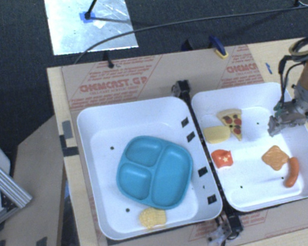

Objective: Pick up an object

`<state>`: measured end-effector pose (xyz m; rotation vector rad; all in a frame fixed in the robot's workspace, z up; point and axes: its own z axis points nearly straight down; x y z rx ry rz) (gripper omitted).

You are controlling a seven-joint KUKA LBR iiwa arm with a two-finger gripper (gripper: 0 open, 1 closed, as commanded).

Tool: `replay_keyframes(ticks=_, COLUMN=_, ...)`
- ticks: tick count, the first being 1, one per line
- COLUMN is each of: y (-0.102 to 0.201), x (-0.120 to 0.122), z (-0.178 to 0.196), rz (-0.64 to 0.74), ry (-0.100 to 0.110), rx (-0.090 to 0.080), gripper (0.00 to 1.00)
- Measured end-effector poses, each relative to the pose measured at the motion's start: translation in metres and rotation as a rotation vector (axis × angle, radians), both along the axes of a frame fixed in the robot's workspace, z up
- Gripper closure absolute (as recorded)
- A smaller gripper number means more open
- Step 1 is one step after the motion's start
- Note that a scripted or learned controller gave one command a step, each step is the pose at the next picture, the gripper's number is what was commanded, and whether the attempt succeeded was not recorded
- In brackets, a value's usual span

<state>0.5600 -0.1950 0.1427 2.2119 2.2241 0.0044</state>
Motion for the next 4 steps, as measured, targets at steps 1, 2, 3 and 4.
replay_keyframes(ticks=1, y=0.006, x=0.000, z=0.046, rz=0.001, ry=0.000, rx=0.000, gripper=1.00)
replay_keyframes(ticks=2, y=0.008, x=-0.003, z=0.091, rz=0.001, ry=0.000, rx=0.000, gripper=1.00)
replay_keyframes(ticks=3, y=0.067, x=-0.007, z=0.097, rz=0.005, ry=0.004, rx=0.003, gripper=1.00)
replay_keyframes(ticks=4, y=0.129, x=-0.016, z=0.100, rz=0.005, ry=0.004, rx=0.003, gripper=1.00)
